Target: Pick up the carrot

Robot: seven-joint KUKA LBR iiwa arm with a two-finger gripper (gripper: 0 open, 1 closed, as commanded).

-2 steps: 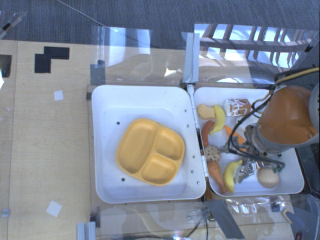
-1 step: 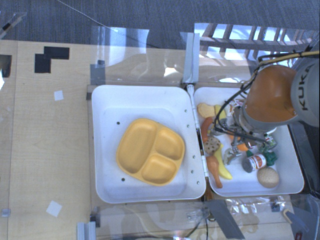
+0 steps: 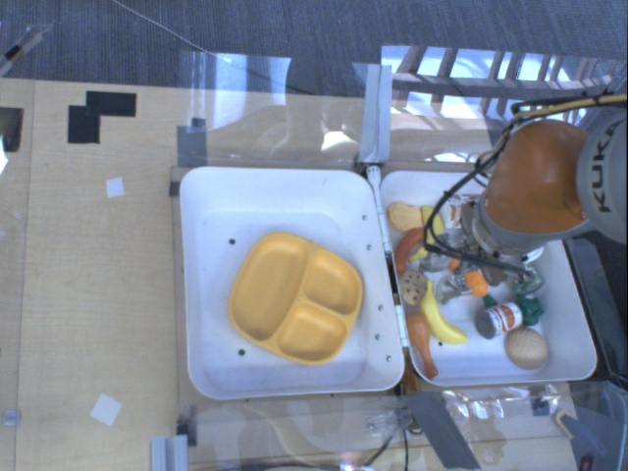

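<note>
In the right bin [image 3: 579, 361], my gripper [image 3: 463, 281] hangs low over the clutter; I cannot tell its state. The carrot [image 3: 421, 334] lies along the left wall, beside the banana [image 3: 440, 317], awkwardly hemmed in.

**Right bin crowded, left bin roomy**

In the right bin [image 3: 579, 351], your arm [image 3: 535, 180] hangs over packed items: banana [image 3: 442, 320], can [image 3: 500, 319], egg [image 3: 526, 347], perhaps a cookie [image 3: 413, 285]. Around the left bin's yellow tray [image 3: 294, 295], wide margins stay passable.
</note>
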